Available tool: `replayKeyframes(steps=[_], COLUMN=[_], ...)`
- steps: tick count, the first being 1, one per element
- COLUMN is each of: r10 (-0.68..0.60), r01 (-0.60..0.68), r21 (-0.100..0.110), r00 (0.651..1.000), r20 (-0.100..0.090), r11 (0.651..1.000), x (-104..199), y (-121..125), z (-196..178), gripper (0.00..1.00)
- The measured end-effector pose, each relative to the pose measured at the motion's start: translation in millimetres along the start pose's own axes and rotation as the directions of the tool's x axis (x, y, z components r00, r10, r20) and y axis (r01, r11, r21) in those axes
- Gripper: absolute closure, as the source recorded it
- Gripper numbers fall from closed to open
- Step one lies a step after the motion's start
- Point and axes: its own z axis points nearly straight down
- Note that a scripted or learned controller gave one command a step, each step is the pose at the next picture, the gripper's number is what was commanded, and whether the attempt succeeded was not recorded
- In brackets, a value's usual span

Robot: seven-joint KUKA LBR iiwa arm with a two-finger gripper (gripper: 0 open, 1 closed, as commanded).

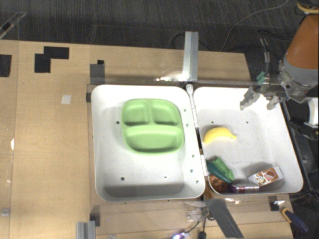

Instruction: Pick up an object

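Observation:
In the right bin a yellow banana lies near the left wall. A green packet, a brown round item, a dark purple stick and a red-and-white carton lie along the bin's front edge. My gripper hangs over the bin's back right corner, open, its two fingers spread and nothing between them. It is well behind and to the right of the banana.
The left bin holds a green divided plate. A metal post stands behind the wall between the bins. The wooden bench stretches to the left.

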Motion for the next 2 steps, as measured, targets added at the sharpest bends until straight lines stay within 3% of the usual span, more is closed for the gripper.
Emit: replayKeyframes(steps=[1,2], r10=[-0.175,-0.215], r01=[0.175,0.215], r21=[0.001,-0.015], r00=[0.985,0.977], r20=[-0.001,0.004], r11=[0.985,0.976], x=[41,38], y=[2,-44], z=[146,157], gripper=[0.00,0.00])
